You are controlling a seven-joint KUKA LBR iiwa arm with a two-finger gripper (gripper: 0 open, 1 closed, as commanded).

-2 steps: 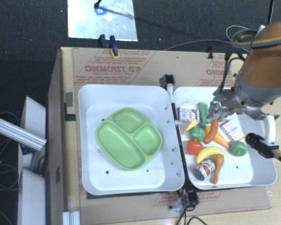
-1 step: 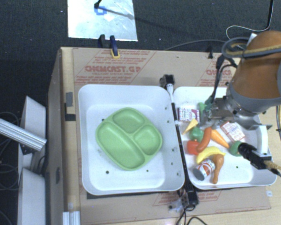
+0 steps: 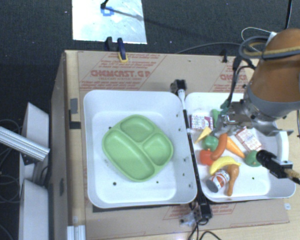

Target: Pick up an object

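Observation:
The right bin (image 3: pixel 270 186) holds a pile of toy food. In it I see an orange carrot (image 3: pixel 220 143), a yellow banana (image 3: pixel 223 163), a red tomato (image 3: pixel 205 157), a green pepper (image 3: pixel 210 141), a small printed box (image 3: pixel 200 120), a can (image 3: pixel 217 182) and a brown drumstick (image 3: pixel 233 176). My gripper (image 3: pixel 229 119) hangs low over the back middle of this pile, just above the carrot and beside a red and white packet (image 3: pixel 248 138). The arm's orange band (image 3: pixel 285 59) hides part of the bin's back right.
The left bin (image 3: pixel 105 104) holds a light green divided plate (image 3: pixel 137 146). A black divider with clips (image 3: pixel 189 144) runs between the bins. A black cable fitting (image 3: pixel 272 165) lies over the right bin's right rim. A blue clamp (image 3: pixel 121 49) sits on the cardboard's back edge.

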